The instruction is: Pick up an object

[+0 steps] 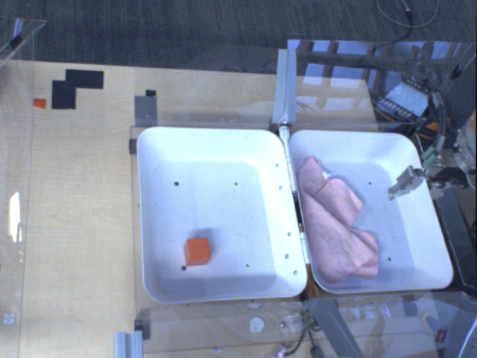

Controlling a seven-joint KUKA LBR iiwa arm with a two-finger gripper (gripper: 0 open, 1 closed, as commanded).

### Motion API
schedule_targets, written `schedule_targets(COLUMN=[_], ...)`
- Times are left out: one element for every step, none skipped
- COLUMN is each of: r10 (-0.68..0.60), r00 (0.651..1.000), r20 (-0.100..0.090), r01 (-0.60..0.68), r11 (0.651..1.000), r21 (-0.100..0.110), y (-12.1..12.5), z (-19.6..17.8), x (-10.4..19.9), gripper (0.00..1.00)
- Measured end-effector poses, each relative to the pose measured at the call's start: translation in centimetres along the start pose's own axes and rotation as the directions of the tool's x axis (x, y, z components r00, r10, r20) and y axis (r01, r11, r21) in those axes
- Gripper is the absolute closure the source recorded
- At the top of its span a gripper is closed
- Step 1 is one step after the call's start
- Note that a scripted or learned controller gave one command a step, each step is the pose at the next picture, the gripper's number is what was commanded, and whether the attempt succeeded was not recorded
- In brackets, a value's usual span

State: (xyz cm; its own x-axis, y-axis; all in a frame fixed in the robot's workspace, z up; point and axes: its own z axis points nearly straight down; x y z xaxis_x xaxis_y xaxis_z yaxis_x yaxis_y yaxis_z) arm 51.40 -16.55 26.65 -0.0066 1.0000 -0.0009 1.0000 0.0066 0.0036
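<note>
Pink towel in right bin, gripper above

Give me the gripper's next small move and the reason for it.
Probably a short move left and down toward the pink cloth. The gripper sits near the right bin's right side, apart from the cloth, which lies folded along that bin's left half. The orange block in the left bin is much farther off.

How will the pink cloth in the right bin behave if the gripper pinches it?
The pink cloth lies crumpled in soft folds, so it is probably floppy and would drape and unfold when lifted. A pinch may catch a single layer. It looks light, and pushing would likely bunch it against the right bin wall rather than slide it whole.
</note>
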Motion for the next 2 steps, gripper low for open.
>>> schedule_targets(r10=[-0.134, -0.348], r00=[0.991, 0.937], r20=[0.002, 0.005], r01=[0.134, 0.348], r11=[0.991, 0.937], r21=[-0.007, -0.013], y=[1.2, 6.5], z=[16.9, 17.5], x=[0.7, 5.4], gripper=[0.0, 0.0])
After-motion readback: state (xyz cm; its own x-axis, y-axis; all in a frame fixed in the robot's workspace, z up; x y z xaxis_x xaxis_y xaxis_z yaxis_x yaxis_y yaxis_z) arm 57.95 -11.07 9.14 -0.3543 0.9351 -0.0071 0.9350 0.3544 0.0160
